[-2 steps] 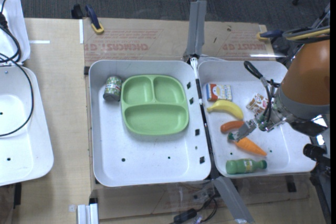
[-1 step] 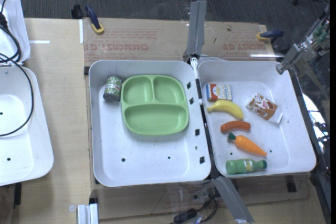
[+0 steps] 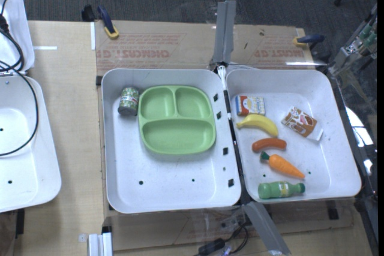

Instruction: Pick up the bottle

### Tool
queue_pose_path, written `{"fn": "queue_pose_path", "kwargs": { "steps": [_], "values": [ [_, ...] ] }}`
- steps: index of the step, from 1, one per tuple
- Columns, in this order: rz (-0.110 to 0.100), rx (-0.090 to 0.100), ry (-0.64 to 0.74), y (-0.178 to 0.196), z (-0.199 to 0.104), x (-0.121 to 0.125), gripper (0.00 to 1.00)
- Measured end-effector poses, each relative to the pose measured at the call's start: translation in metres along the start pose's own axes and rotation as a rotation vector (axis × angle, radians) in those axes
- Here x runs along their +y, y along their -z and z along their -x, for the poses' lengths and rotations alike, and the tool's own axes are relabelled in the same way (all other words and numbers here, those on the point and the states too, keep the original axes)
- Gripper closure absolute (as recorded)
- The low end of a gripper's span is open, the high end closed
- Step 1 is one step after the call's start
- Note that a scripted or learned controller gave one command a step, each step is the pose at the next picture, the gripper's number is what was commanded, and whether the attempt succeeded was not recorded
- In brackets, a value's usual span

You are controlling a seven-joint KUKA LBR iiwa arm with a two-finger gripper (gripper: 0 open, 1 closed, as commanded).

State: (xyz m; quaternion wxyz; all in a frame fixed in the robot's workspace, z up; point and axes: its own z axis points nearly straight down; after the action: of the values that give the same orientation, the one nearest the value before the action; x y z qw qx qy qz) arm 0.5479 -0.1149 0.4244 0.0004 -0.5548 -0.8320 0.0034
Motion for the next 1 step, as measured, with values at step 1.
{"fn": "queue_pose_path", "kwargs": {
  "steps": [1],
  "values": [
    [0.002,0.004,-0.137,-0.1894,0.0045,-0.0238,1.00]
  ]
}}
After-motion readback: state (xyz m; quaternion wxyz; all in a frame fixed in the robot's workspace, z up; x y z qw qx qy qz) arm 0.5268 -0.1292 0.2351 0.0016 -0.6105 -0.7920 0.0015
